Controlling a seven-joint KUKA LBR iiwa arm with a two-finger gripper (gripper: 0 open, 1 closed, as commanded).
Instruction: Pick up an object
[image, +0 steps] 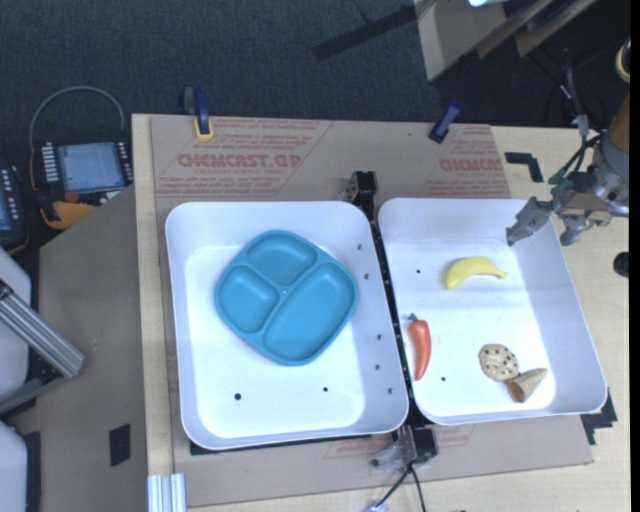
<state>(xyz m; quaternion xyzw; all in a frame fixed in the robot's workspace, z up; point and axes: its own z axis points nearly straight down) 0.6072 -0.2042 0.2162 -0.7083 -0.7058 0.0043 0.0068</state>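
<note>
gripper (548, 226) open, empty | banana (474, 271) near, lower-left, apart

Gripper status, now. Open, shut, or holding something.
Gripper: open, holding nothing, up over the far right corner of the right bin, with the banana lying apart from it.

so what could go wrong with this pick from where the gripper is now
1. The gripper hangs over the right white bin's far right corner, apart from every item; closing here would likely catch nothing.
2. The round speckled cookie touches the tan wedge-shaped piece, so grabbing one may push the other.
3. The orange-red chilli pepper lies along the bin's left wall, leaving little finger room.
</note>
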